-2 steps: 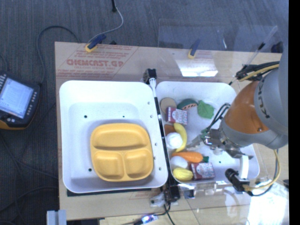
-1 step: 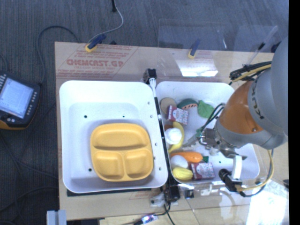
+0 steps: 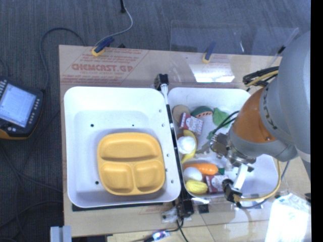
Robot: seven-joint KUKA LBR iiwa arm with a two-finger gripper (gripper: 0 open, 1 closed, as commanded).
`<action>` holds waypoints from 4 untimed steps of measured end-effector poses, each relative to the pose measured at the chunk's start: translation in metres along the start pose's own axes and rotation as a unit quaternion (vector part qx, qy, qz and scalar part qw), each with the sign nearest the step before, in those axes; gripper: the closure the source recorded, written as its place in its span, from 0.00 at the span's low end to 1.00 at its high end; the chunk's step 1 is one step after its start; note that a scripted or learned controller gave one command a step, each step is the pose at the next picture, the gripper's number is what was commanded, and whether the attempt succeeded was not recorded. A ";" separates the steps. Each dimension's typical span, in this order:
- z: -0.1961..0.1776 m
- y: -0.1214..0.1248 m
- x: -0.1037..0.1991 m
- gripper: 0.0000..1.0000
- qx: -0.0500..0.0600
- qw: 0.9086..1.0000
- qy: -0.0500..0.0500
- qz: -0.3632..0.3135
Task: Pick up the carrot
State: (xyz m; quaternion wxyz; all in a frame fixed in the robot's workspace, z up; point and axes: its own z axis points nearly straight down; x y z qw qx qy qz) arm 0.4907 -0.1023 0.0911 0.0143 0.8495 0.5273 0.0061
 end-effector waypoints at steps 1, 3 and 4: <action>0.000 0.002 -0.004 0.00 0.002 0.956 0.001 0.293; 0.001 -0.001 -0.002 0.00 0.003 0.899 -0.003 0.438; 0.001 -0.001 -0.002 0.00 0.003 0.899 -0.003 0.438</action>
